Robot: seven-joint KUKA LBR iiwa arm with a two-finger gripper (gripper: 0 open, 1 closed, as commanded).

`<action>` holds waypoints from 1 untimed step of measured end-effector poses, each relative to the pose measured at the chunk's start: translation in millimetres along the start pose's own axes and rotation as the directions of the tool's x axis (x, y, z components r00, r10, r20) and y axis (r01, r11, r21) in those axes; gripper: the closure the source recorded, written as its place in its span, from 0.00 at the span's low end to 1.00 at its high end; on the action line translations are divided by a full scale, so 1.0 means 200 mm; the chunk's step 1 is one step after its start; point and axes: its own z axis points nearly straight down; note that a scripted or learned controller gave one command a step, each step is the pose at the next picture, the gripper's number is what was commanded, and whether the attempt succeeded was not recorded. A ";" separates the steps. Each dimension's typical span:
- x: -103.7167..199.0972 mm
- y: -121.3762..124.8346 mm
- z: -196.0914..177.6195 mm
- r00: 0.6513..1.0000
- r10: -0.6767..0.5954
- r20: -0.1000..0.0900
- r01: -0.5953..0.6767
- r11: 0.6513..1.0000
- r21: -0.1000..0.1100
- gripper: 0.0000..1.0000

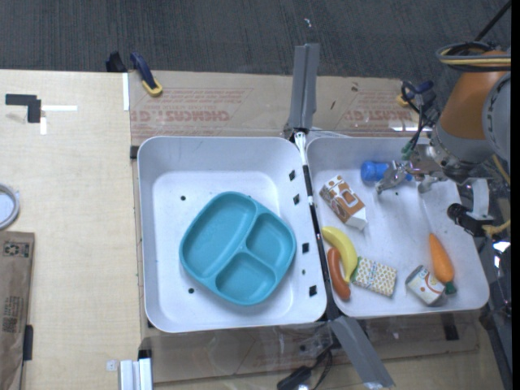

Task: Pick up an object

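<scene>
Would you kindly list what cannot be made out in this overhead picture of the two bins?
- Tool: too small and cluttered to tell open from shut.
- Blue object: partly behind the tool, so whether they touch is unclear.
- Arm: cut off by the right edge.
- Small carton: label too small to read.
- Tape roll: cut by the left edge.

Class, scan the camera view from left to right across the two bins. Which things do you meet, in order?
Blue divided plate → sausage → cracker → small carton → carrot.
</scene>
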 end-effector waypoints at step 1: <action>0.00 0.00 -0.05 1.000 -0.003 0.002 0.003 1.000 -0.003 1.00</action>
